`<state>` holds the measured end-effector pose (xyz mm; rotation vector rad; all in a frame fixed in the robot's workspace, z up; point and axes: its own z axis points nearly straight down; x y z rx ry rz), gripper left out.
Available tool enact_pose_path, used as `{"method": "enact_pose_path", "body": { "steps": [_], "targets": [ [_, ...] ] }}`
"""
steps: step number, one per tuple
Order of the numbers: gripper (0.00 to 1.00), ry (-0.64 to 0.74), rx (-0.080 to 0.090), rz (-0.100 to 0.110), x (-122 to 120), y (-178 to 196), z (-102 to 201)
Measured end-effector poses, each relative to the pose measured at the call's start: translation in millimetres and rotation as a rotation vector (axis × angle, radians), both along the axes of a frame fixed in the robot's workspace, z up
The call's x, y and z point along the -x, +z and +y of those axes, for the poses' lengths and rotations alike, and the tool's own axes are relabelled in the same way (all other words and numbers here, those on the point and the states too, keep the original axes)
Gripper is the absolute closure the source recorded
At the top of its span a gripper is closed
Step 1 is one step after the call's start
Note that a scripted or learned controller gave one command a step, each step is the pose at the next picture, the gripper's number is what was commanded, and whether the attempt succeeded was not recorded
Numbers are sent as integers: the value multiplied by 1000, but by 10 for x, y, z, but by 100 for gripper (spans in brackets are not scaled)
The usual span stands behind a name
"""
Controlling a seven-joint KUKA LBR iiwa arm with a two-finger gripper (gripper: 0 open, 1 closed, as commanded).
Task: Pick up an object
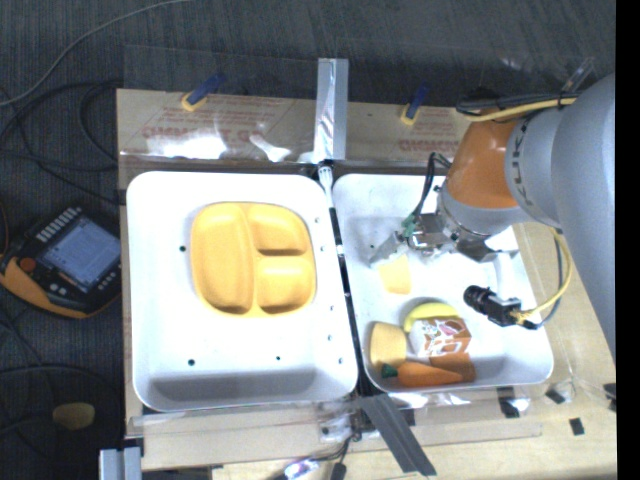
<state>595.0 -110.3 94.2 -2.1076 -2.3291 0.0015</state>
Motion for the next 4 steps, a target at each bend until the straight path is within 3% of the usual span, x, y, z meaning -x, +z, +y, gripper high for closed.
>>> {"method": "enact_pose_path", "body": {
  "steps": [1, 2, 3, 4],
  "targets": [
    [100, 0, -3, 0, -2, 86, 10],
    [100, 18, 0, -13, 22, -30, -362],
    [100, -47, 2, -19, 296, -24, -364],
    [0, -46, 0, -14, 307, -43, -358]
  ]
}}
